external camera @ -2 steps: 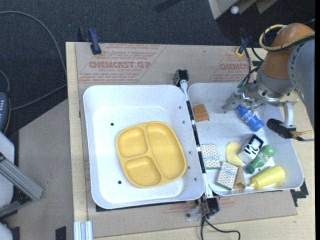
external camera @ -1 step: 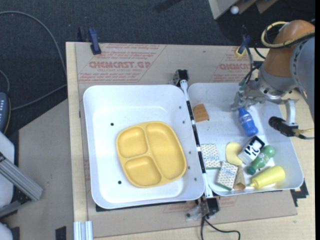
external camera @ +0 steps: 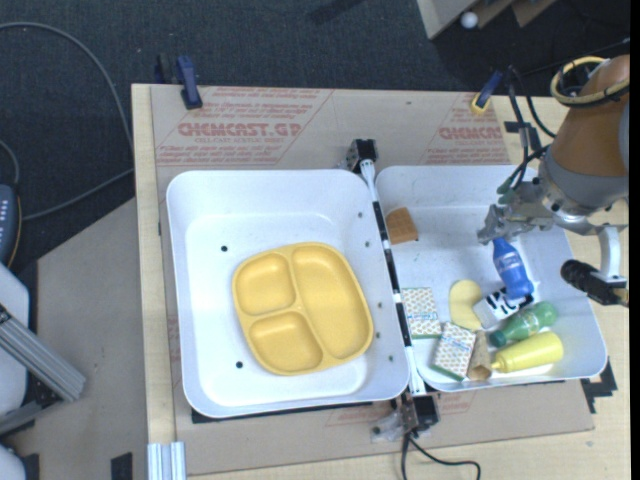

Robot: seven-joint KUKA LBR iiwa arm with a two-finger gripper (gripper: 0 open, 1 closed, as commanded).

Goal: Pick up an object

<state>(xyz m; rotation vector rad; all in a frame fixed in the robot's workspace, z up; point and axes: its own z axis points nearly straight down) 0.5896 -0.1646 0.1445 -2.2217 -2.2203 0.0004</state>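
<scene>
Two shallow white bins are carried side by side on the cardboard-topped counter (external camera: 300,118). A yellow three-compartment plastic tray (external camera: 303,308) is seen in the left bin (external camera: 200,268). Over the right bin (external camera: 440,183), the pincer (external camera: 508,230) is placed just above a blue plastic bottle (external camera: 512,270); its opening cannot be told.

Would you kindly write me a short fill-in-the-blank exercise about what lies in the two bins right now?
1. The yellow tray in the left bin has ___ compartments.
2. The blue bottle lies in the ___ bin.
3. The brown block sits near the divider, in the right bin's ___ corner.
4. The yellow bottle lies beside a ___ bottle.

Missing words: three; right; far-left; green
</scene>
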